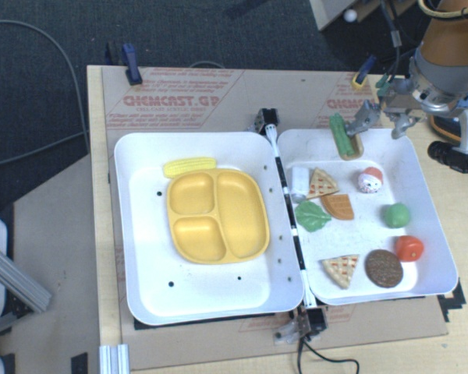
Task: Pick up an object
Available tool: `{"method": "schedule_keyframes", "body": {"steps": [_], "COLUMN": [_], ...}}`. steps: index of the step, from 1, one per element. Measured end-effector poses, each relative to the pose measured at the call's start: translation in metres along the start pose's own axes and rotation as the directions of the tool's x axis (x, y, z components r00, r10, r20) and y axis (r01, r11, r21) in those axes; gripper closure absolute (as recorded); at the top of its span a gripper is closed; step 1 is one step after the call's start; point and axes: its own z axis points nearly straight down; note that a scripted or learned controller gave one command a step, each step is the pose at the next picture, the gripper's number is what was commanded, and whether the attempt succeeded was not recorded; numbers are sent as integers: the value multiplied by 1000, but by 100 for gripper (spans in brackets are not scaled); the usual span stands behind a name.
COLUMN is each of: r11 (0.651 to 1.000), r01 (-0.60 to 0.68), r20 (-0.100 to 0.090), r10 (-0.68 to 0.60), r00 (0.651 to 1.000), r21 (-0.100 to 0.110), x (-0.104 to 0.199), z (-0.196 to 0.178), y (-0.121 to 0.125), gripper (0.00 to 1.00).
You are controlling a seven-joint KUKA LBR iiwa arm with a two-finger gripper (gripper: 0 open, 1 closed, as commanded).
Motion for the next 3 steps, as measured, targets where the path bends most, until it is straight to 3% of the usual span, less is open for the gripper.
{"method": "schedule_keyframes", "body": {"steps": [1,2,3], "r11": [1000,1000,1000], "r01": [-1,-1,-2], "r20": [2,2,3], "r10": [1,1,3], "r00": [1000,1000,1000], "r21": [-7,-16,-22], "x": [29,2,6], "z": [95,134,134], "y": [-38,-56,-101], "gripper": [0,0,0]}}
